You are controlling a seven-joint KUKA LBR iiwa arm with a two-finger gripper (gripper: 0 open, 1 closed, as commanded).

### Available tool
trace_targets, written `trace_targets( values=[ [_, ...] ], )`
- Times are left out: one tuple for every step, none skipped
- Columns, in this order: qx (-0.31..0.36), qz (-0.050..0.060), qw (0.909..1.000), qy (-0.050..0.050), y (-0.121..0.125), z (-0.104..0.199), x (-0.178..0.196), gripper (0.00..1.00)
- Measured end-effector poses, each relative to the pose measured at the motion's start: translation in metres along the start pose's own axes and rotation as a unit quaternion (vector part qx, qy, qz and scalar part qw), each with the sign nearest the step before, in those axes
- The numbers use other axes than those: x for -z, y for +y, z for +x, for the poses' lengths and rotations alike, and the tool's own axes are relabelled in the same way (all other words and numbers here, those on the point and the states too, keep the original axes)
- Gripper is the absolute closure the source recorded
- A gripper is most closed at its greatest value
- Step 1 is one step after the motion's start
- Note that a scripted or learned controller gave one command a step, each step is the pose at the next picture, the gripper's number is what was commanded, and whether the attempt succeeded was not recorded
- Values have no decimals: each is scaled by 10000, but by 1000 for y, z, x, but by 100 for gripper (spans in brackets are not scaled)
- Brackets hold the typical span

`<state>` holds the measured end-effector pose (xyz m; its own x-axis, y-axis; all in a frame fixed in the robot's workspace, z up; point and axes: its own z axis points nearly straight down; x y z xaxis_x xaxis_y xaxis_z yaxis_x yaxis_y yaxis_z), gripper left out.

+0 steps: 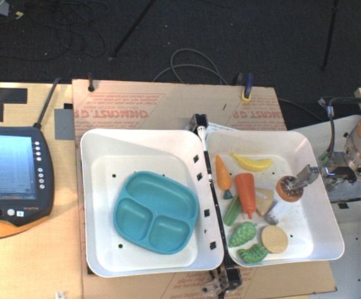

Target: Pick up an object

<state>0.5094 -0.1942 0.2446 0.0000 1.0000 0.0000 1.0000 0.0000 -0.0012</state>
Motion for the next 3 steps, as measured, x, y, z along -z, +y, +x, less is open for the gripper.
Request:
trace_targets(
  values=[
    [4, -68, 10000, -4, 21, -18, -138, 0],
    [30, -70, 10000, 9, 72, 42, -150, 0],
    [4, -60, 10000, 10, 58, 44, -152, 0]
  ],
)
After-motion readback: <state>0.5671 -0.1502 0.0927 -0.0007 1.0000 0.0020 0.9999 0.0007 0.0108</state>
